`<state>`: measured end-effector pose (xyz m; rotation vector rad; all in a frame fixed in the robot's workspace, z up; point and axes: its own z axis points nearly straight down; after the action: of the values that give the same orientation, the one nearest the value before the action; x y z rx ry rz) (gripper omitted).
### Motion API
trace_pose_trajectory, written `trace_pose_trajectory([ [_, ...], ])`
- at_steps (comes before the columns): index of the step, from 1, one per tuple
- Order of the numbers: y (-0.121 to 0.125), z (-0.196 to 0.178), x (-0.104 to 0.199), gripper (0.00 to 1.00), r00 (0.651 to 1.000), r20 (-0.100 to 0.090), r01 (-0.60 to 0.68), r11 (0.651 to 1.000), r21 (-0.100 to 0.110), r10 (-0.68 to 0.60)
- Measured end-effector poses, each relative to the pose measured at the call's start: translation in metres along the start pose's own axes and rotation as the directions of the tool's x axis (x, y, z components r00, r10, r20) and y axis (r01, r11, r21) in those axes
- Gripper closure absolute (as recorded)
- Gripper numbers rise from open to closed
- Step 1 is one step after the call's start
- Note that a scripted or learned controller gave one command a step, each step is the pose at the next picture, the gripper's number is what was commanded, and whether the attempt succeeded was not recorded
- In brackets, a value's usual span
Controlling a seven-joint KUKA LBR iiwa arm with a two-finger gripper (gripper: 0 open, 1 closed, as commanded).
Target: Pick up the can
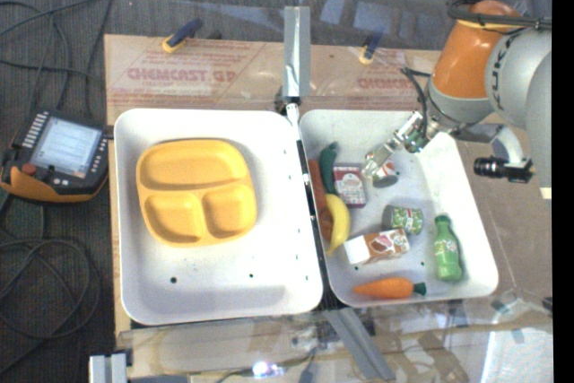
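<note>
Pincer: the gripper [381, 164] hangs over the upper middle of the right bin [466, 170], on the grey arm [525, 85] with its orange band; whether it is spread or pressed together I cannot tell from here, and nothing shows held in it.
Handset: a teach pendant [58, 155] lies off the bench, far left.
Left bin: the left bin [215, 282] bears a yellow divided tray [197, 190], well apart from the job.
Right bin, left side: a green vegetable [329, 161], a banana [336, 222] and a small red carton [350, 186] crowd together.
Right bin, front: a milk carton [381, 245] and a carrot [387, 288].
Can: the can [404, 219], small and green-labelled, lies on its side in the middle of the right bin, just below the pincer and nearly touching the milk carton.
Far right: a green bottle [446, 248] lies just beside the can.
Handling, my guess: stiff, light, smooth and round, so apt to roll or slip.
Where to hold: across the middle of its curved body, squarely, since the neighbours leave little room.
</note>
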<state>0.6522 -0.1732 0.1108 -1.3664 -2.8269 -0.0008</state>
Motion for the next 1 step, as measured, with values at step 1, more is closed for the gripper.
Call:
trace_pose_trajectory([
  [1, -0.0125, 0.0229, -0.0001, 0.0, 0.989, 0.006, -0.145, 0.989, -0.009, 0.145],
])
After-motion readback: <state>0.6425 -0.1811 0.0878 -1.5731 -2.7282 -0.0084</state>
